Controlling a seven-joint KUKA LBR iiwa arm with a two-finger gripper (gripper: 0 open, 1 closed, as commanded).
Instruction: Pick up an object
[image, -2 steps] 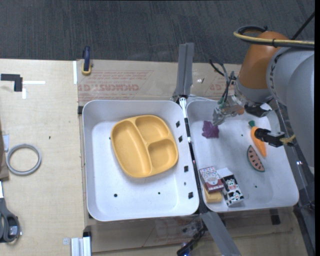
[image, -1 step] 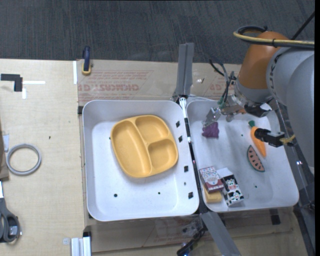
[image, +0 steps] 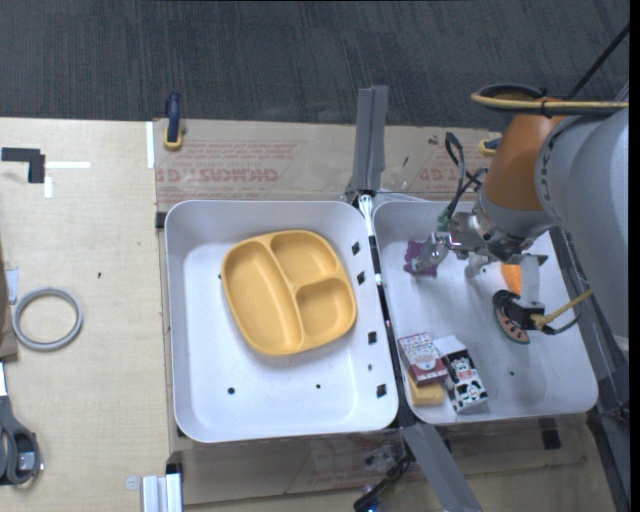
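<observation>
jaws (image: 440, 247) over right bin (image: 560, 385), state unclear, purple object (image: 420, 258) just beside

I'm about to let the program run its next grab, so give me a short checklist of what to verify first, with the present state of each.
1. Things to grab in the right bin: ok. A purple thing, small boxes and a round dark thing lie there.
2. Hand position: ok. It hangs over the right bin, beside the purple thing.
3. Purple thing between the hand's tips: cannot tell; the view is too small there.
4. Boxes free of the wall: not ok. They crowd the bin's near left corner.
5. Yellow divided plate: ok. It sits alone in the left bin, away from the arm.
6. Cable near the round dark thing: cannot tell whether it would snag.
</observation>
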